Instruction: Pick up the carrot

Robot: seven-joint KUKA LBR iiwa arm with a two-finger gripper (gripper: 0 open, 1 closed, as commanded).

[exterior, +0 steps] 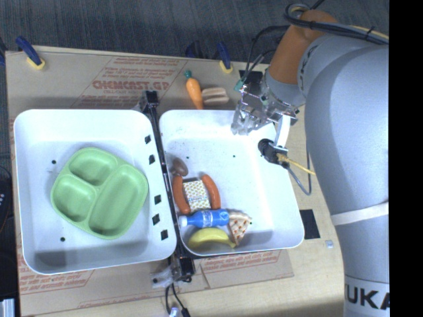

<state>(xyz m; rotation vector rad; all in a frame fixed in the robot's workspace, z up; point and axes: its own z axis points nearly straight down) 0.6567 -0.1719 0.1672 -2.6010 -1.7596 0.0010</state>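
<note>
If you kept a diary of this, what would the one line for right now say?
carrot: on bench behind right bin, beside hot dog | tool: above right bin's back edge, apart from carrot | pickup: not done

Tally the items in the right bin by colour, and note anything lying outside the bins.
Right bin:
Orange-red sausages: 2
Blue bottle: 1
Yellow banana: 1
Brown piece: 1
Checkered cracker: 1
Pizza slice: 1
Outside:
Carrot: 1
Tan bun: 1
Total: 9

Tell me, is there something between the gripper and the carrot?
Yes. The carrot lies outside the bins on the bench, and a small tan food item sits beside it, on the side toward the gripper, partly in the way.
</note>
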